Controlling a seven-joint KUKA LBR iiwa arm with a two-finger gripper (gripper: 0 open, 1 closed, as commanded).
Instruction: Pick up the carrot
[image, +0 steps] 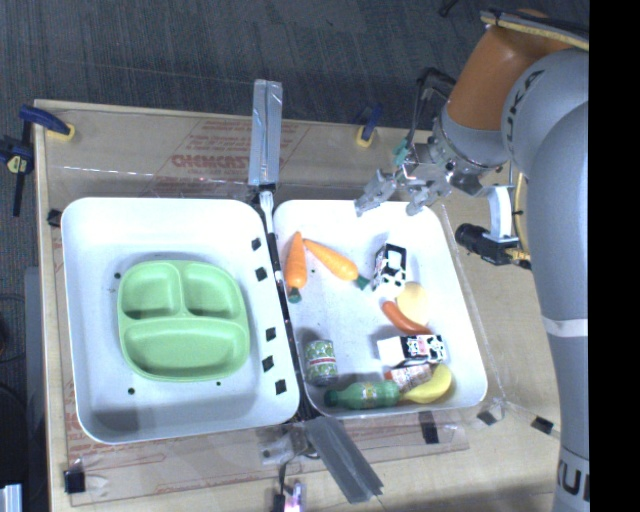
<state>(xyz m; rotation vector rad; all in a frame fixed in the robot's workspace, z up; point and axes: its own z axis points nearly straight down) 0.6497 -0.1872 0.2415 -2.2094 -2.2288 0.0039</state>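
The grey arm (560, 200) with its orange band is the biggest thing here, reaching in over the far right corner of the right bin (462, 300). The left bin (80, 300), beside it, holds a green divided plate (183, 320). The gripper (395, 190) hovers at the right bin's far rim, its fingers spread wide with nothing between them.

Two carrots lie in the right bin's far left part. One carrot (294, 262) sits against the left wall, lengthwise along it. The second carrot (333, 260) lies slantwise just beside it, toward the bin's middle, leafy end pointing at a black-and-white carton (392, 264).

The step in hand appears to be the approach. The slanted carrot looks the easier pick: it has open floor on both long sides, whereas the wall-side one leaves little room for a finger. I would turn the fingers across the carrot's body, descend over its thick middle and close only once low.

Nearer the bin's right wall are a pale round fruit (413, 298) and an orange sausage-like piece (404, 317). Along the near edge lie a green bottle (362, 394), a banana (432, 385), a small can (321, 360) and two small cartons (416, 350). The black-and-white carton is the closest obstacle.
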